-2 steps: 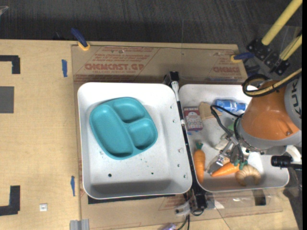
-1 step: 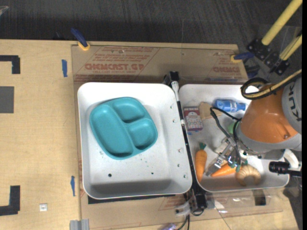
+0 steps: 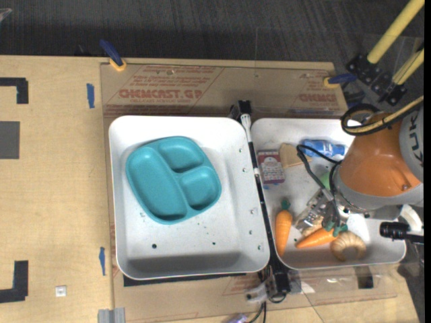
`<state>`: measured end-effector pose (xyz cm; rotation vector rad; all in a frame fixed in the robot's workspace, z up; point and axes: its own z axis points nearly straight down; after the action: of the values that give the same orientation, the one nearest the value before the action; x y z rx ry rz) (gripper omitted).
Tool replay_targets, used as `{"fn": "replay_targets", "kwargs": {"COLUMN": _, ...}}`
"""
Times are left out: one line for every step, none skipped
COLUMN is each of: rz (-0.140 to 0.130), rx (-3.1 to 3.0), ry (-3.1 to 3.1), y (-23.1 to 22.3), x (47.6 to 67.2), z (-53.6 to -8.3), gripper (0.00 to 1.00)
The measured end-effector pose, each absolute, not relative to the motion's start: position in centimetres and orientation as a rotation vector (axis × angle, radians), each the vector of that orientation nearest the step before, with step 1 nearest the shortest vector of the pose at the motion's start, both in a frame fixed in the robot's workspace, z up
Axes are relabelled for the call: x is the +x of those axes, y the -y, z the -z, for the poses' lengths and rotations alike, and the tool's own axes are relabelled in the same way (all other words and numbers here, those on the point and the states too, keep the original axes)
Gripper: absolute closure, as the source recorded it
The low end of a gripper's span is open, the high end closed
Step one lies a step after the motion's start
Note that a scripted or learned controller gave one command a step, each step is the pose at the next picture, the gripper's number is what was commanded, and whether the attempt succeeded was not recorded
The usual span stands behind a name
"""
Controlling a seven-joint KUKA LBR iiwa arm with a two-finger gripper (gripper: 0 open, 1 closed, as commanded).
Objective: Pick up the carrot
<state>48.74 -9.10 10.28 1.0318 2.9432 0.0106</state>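
Camera view: grey arm with orange band (image 3: 377, 163) reaches down into the right shallow white bin (image 3: 389, 253), its gripper (image 3: 322, 215) low among the clutter — whether it grips anything I cannot tell. Two orange carrots lie there — one upright (image 3: 283, 229), one (image 3: 315, 239) just beside the gripper. Left white bin (image 3: 185, 258) bears a teal divided plastic tray (image 3: 173, 178); all rests on brown cardboard (image 3: 54, 180).

The robot arm (image 3: 404, 147) is big, round and grey, with a fat, shiny orange band (image 3: 374, 167) near its end. A thin black cable (image 3: 316, 173) loops along it. The gripper (image 3: 322, 215) at the tip is small, made of silver metal and black bits.
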Motion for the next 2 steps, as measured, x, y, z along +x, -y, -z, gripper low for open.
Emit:
{"fn": "replay_targets", "kwargs": {"rz": -0.01, "rx": 1.032, "ry": -2.945, "y": 9.1, "x": 48.7, "z": -10.2, "gripper": 0.0}}
{"fn": "replay_targets", "kwargs": {"rz": -0.011, "rx": 1.608, "ry": -2.686, "y": 9.4, "x": 48.4, "z": -9.0, "gripper": 0.0}}
